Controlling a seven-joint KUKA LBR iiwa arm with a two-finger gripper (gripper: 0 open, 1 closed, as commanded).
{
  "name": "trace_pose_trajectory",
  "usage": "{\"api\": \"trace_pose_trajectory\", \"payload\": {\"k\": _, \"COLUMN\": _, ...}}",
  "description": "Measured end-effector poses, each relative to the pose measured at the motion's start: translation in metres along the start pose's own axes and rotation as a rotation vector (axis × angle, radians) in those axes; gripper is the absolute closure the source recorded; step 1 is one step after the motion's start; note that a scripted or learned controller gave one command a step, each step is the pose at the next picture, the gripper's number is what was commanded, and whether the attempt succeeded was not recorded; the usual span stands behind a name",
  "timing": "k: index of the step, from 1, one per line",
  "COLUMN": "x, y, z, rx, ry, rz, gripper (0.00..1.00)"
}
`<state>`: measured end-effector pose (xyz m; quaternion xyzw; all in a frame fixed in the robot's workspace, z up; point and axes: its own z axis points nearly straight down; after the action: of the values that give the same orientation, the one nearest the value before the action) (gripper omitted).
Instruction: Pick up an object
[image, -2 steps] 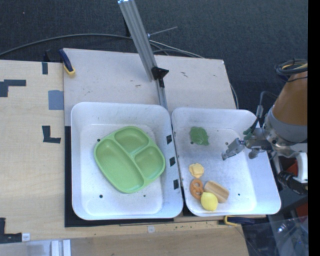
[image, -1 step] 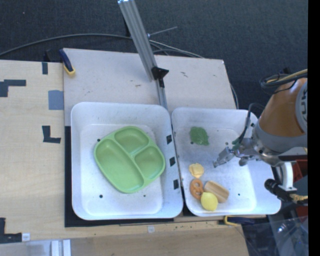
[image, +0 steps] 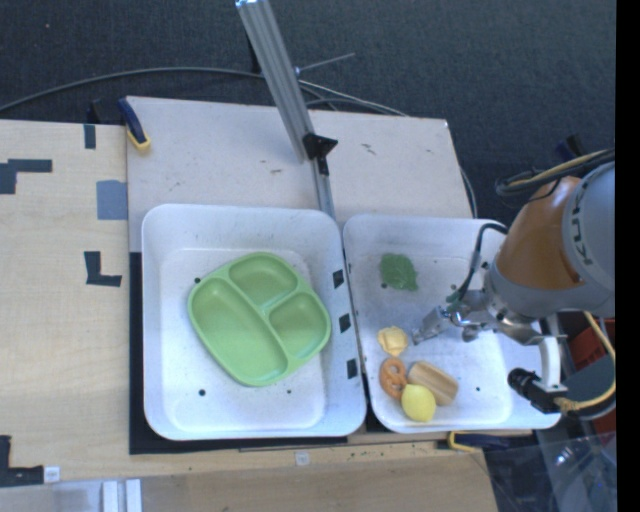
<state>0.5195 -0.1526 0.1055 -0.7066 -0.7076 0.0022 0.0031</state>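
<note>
The right bin (image: 460, 232) holds several small items. A green leafy piece (image: 398, 271) lies near the bin's back left. A pale yellow piece (image: 393, 341), an orange ring (image: 392, 376), a tan block (image: 432, 381) and a yellow lemon (image: 418, 403) cluster at the front left. My gripper (image: 428, 328) hangs low over the bin's middle, just right of the pale yellow piece and above the tan block. I see nothing held in it.
The left bin (image: 160, 300) carries a green divided plate (image: 260, 317). A grey metal pole (image: 285, 75) slants down to the wall between the bins. The arm's orange band (image: 540, 245) sits over the right bin's right edge.
</note>
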Motion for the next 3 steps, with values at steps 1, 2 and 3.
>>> {"api": "trace_pose_trajectory", "payload": {"k": 1, "x": 0.001, "y": 0.001, "z": -0.013, "rx": -0.003, "ry": 0.0, "rz": -0.001, "gripper": 1.0}}
{"api": "trace_pose_trajectory", "payload": {"k": 2, "x": 0.002, "y": 0.008, "z": -0.058, "rx": -0.01, "ry": -0.002, "rz": 0.0, "gripper": 1.0}}
{"api": "trace_pose_trajectory", "payload": {"k": 3, "x": 0.01, "y": 0.015, "z": -0.107, "rx": -0.012, "ry": -0.002, "rz": -0.001, "gripper": 1.0}}
